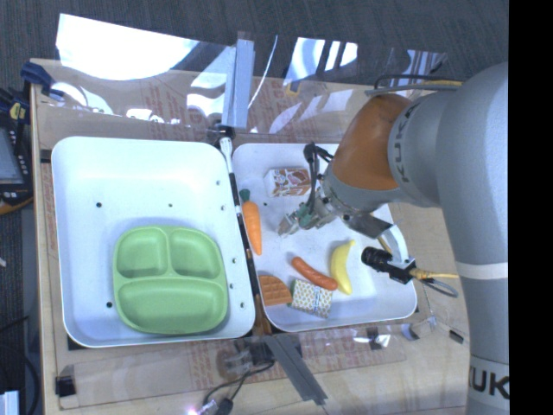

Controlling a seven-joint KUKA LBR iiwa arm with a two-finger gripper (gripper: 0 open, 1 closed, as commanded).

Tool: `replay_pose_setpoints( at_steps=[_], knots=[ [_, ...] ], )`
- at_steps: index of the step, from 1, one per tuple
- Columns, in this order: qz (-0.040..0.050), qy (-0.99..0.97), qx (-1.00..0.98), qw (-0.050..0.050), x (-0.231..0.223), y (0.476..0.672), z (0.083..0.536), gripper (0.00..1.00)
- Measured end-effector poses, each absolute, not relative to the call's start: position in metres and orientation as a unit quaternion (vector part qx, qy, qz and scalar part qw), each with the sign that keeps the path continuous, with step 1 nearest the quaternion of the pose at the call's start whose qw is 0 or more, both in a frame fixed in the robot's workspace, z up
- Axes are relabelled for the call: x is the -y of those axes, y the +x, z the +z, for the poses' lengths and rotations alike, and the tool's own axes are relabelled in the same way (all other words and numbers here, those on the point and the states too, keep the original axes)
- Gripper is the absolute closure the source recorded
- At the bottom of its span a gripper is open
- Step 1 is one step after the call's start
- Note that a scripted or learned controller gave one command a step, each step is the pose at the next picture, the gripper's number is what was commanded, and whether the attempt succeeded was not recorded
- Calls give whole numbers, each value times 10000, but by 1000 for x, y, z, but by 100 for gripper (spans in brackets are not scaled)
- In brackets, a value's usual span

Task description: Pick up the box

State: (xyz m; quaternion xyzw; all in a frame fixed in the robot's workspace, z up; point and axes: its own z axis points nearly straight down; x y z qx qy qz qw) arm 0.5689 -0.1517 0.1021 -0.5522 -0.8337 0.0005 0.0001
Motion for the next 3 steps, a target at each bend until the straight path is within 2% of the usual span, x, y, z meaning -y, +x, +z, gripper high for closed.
replay_pose_setpoints(
  at_steps=[1,2,3],
  knots=[
    [5,-5524,8336,0,152,569,102,0],
    [1,-6105,7920,-1,182,621,112,0],
    [136,-6043,7965,144,161,646,88,0]
  ],
)
